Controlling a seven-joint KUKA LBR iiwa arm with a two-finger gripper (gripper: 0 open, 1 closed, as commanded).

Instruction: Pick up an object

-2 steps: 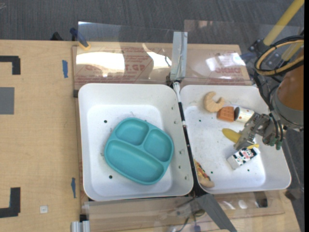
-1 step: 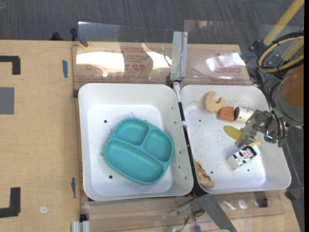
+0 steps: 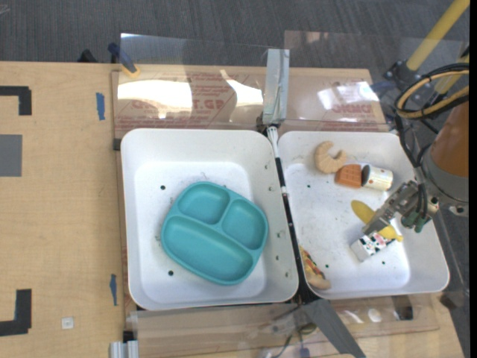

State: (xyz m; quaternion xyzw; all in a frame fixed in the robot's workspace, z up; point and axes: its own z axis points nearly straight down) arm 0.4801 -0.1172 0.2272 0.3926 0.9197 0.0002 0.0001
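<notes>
**White bins, cluttered right side**

Camera view: the arm (image 3: pixel 455 151) is cut off at the right edge. Its jaws (image 3: pixel 395 213) hang low in the right bin (image 3: pixel 428 274), over a yellow piece (image 3: pixel 362 211) and just above a white spotted block (image 3: pixel 376 243); how wide the jaws stand cannot be told. Red print on the clear panels behind is unreadable. A teal divided plate (image 3: pixel 215 232) lies in the left bin (image 3: pixel 145 162).

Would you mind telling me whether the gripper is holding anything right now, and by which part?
It cannot be told: the gripper sits low in the right bin, over the yellow piece and white block.
</notes>
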